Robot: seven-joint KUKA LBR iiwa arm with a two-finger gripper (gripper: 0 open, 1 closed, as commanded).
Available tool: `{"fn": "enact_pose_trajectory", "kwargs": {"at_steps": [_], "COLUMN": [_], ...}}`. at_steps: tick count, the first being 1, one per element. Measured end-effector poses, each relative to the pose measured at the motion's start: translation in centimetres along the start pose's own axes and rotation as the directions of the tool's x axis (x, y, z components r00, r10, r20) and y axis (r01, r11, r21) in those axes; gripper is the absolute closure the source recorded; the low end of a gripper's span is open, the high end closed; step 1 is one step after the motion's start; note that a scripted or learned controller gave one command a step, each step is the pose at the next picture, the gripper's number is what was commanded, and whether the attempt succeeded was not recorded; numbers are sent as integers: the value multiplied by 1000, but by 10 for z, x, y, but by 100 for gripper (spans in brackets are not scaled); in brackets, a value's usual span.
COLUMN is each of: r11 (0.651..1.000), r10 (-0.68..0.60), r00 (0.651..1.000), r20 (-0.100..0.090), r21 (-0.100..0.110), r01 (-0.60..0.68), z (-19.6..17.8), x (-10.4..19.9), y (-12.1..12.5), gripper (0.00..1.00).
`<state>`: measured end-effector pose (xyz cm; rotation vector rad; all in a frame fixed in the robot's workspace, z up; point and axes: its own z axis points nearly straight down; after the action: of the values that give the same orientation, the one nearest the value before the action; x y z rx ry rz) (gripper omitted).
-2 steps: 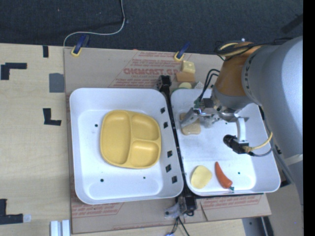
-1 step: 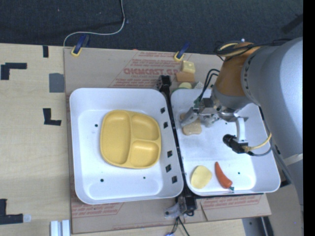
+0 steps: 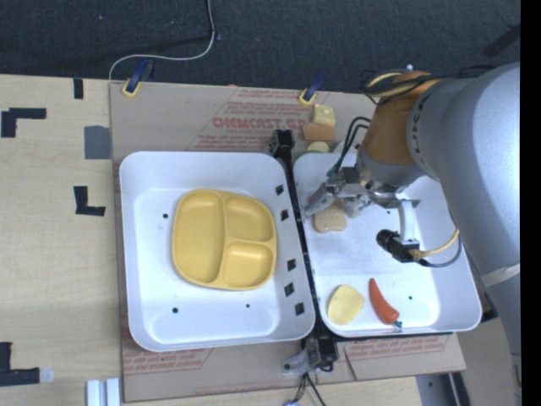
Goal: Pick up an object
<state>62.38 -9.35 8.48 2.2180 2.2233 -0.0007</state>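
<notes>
Gripper (image 3: 331, 203) over right bin (image 3: 423, 315), fingers spread above beige lump (image 3: 330, 221) (touching? unclear); pepper (image 3: 382, 302) near front.

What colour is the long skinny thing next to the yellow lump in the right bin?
Orange-red, like a chili pepper; the overhead camera view shows it.

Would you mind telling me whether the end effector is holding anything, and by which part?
It cannot be told: the end effector sits right over a beige lump.
</notes>
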Motion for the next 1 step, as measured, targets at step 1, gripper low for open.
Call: {"fn": "enact_pose_trajectory", "kwargs": {"at_steps": [1], "r11": [1000], "r10": [0], "r00": [1000], "r20": [-1], "r21": [-1], "r01": [0], "z": [0], "x": [-19], "y": [36], "gripper": [0]}}
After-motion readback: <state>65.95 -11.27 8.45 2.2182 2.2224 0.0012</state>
